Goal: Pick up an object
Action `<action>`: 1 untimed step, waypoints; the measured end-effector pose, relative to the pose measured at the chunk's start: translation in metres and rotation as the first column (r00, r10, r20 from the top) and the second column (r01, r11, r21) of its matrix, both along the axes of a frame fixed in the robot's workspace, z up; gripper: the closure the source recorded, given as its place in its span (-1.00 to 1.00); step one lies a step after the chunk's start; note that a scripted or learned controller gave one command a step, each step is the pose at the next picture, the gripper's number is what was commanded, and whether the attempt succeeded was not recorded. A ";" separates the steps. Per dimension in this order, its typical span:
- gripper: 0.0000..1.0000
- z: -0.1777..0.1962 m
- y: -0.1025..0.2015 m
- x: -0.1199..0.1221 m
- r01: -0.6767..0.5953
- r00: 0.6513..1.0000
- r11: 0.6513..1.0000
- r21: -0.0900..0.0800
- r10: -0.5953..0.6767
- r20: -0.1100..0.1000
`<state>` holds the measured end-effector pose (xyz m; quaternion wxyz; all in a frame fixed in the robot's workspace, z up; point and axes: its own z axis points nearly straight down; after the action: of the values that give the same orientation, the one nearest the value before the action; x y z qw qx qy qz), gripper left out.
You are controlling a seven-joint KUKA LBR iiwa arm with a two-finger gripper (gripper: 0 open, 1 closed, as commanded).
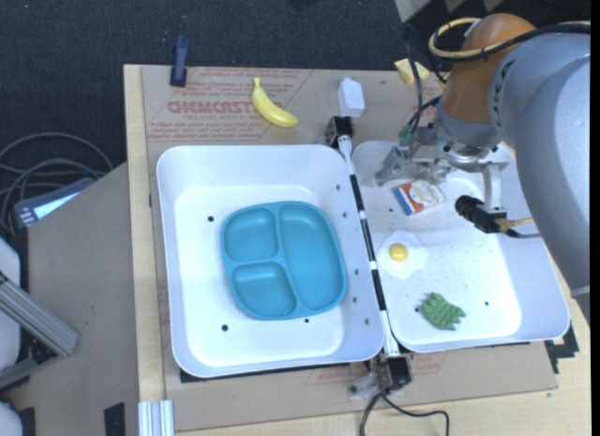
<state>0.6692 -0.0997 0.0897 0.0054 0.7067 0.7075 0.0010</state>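
Note:
My gripper (415,168) hangs low over the far left part of the right bin (525,317). Just in front of it lies a small white packet (417,197) with red and blue stripes; I cannot tell whether the gripper touches it. Nearer the bin's left wall sits a toy fried egg (400,257). A green knobbly toy (441,311) rests towards the bin's front edge.
The left bin (187,200) holds a blue divided plate (281,259). Behind the bins, a yellow banana (272,106) and a small white block (352,97) lie on the cardboard. A blue clip (179,59) sits at the board's far left corner.

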 end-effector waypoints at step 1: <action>-1.00 0.000 -0.007 0.000 -0.001 1.000 1.000 0.005 0.001 0.000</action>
<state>0.6695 -0.1063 0.0895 0.0037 0.7064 0.7078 0.0029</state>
